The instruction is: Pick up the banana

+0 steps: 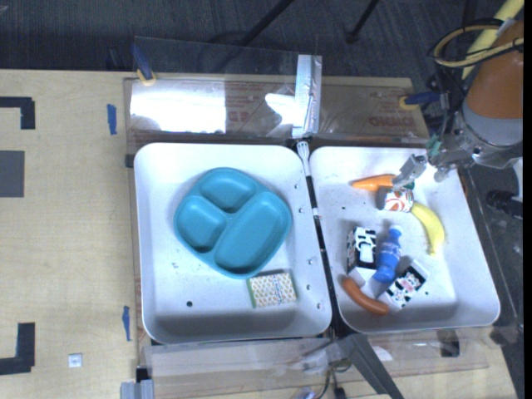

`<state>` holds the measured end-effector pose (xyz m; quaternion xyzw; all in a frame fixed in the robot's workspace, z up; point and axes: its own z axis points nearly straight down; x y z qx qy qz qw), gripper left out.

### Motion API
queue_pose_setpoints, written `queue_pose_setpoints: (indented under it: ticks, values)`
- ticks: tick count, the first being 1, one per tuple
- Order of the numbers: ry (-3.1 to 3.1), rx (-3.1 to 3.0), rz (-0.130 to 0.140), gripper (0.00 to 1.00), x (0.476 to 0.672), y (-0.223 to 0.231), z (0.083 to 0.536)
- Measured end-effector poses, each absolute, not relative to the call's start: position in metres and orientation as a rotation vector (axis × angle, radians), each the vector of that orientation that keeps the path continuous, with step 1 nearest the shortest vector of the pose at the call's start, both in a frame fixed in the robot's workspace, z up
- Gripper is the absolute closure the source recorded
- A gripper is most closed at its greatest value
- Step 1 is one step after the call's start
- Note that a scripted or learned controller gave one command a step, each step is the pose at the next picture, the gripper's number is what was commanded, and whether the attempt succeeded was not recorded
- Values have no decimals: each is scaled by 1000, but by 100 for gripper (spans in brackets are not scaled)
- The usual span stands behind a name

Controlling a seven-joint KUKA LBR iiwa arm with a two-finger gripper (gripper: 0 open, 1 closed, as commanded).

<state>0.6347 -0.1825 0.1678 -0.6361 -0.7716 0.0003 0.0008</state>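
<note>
One hot dog [364, 296], one banana [429, 226]

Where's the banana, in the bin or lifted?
In the bin. The banana lies flat on the right bin's floor, apart from the gripper, which is above the carrot.

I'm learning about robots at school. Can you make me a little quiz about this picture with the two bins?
1. True or false: the banana lies in the same bin as the blue plate.
2. Which is nearest the gripper? A) sponge B) carrot C) sausage
3. Fill in: the blue bottle lies in the ____ bin.

Key: 1 false, the banana is in the right bin. 2 B. 3 right.
</note>
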Motion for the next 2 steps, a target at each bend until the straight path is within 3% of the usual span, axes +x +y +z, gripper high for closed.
queue_pose_setpoints:
  ticks: [1,2]
  values:
    - [-2465,-1946,0,0,592,-208,112]
    - [-2464,-1949,-24,0,568,-213,89]
